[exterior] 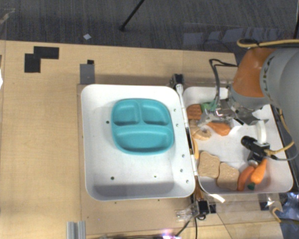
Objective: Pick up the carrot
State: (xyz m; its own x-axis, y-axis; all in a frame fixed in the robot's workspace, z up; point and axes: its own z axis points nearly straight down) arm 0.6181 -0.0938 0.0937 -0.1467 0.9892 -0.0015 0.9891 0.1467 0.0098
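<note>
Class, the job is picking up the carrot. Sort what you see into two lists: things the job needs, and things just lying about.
Needed for the job:
carrot
pincer
right bin

Just lying about:
teal plate
left bin
bread slices

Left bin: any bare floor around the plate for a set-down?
Yes: left bin has bare floor below and left of the teal plate. Right bin is crowded: bread, carrot and the gripper.
</note>
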